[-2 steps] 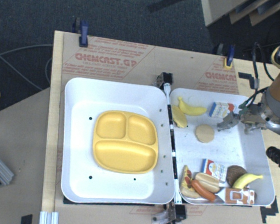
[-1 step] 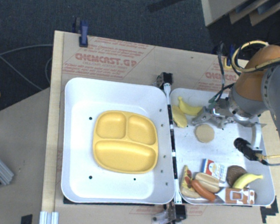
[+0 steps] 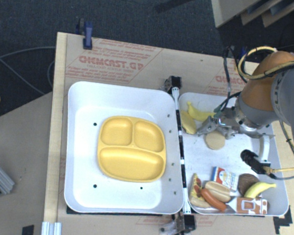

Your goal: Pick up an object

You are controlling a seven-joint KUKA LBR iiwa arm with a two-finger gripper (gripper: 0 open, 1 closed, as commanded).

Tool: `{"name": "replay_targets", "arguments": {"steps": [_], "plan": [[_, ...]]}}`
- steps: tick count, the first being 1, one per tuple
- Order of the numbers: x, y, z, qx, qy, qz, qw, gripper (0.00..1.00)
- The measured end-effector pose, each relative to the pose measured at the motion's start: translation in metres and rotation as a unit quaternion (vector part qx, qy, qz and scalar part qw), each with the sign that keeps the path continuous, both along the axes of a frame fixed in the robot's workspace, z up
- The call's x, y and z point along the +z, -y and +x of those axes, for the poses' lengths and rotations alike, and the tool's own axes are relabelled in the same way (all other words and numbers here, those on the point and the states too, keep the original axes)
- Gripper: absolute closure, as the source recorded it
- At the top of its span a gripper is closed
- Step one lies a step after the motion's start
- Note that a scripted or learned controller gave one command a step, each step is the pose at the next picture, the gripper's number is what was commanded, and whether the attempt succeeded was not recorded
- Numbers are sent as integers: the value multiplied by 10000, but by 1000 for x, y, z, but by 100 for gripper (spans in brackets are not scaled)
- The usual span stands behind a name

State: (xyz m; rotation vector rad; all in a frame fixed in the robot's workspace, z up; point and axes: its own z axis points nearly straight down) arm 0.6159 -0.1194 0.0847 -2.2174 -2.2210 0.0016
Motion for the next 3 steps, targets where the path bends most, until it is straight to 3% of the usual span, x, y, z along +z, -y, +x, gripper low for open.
{"name": "replay_targets", "arguments": {"steps": [1, 2, 3], "plan": [[11, 1, 1, 2, 19, -9, 10000, 100], [111, -73, -14, 31, 59, 0, 10000, 100], [141, -130, -62, 27, 9, 13, 10000, 100]]}}
